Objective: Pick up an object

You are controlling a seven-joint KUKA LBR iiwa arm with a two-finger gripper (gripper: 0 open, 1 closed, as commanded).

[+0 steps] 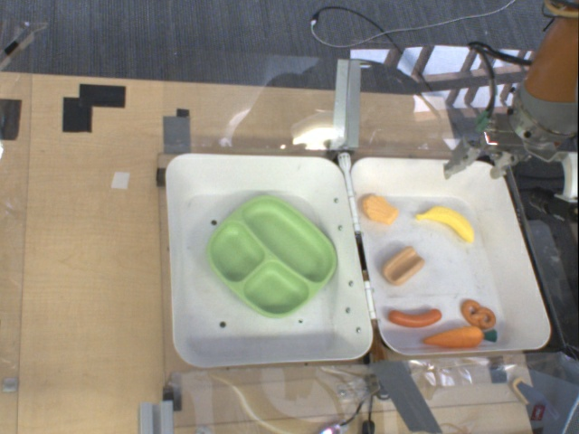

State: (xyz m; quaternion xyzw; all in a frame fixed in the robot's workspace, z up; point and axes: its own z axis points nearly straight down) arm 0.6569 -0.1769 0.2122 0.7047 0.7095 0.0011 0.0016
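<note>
Fingers (476, 158) spread open, empty — above right bin (523, 269) far corner, banana (447, 221) nearby.

- Illumination: bright, even, apparently from overhead.
- Glare: white hot spot on the clear sheet (312, 138) behind the bins; the left bin (194, 333) and right bin (525, 324) read near-overexposed.
- Shadows: soft and short beneath the green plate (271, 253).
- Sharpness: moderate; the arm (552, 70) at upper right looks slightly soft.
</note>
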